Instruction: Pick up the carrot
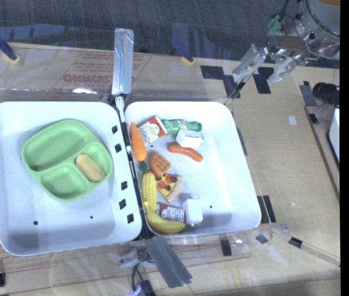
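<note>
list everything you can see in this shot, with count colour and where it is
bins: 2, white, side by side on the bench
divided plate: 1, green, in the left bin
potato-like piece: 1, tan, in the plate's right compartment
carrot: 1, orange, right bin, along its left wall
sausage: 1, orange-red, right bin, middle
bottle: 1, green, right bin, far side
carton: 1, white and orange, beside the bottle
white block: 1, below the bottle
pizza slice: 1, right bin, middle
corn cob: 1, yellow, near left wall
banana: 1, yellow, near corner
gripper: 1, grey, open, above the bench beyond the right bin's far right corner
</note>
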`<state>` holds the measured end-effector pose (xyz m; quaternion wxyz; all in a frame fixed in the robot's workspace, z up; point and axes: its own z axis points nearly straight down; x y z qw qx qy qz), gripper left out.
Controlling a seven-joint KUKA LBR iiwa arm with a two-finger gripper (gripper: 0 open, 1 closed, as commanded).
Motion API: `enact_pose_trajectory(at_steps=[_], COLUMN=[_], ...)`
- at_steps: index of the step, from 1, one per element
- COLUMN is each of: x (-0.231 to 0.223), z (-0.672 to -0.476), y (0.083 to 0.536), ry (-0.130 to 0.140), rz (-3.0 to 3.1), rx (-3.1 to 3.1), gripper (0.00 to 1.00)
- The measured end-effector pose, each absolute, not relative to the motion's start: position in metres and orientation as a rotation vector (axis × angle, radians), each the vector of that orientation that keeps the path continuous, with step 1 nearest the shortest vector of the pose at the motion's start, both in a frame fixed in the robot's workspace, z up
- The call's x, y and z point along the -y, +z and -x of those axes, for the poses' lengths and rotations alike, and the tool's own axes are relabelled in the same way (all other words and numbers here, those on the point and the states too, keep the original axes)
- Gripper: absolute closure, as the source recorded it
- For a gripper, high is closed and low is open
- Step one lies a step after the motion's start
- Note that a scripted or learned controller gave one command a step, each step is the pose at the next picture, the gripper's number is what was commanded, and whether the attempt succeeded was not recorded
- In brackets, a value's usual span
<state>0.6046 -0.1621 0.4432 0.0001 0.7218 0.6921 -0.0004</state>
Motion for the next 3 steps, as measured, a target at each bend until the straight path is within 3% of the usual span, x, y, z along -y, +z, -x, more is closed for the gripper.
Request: enact_pose_trajectory(at_steps=[1,2,3], x=[0.125,0.108,0.109], z=[-0.491,-0.476,-0.476], y=[0.366,0.284,0.285], ry=[-0.004,-0.007,-0.005], rz=[-2.121,-2.176,-2.175], rx=[-2.322,-2.272,-2.271], gripper=[0.0,0.0,0.0])
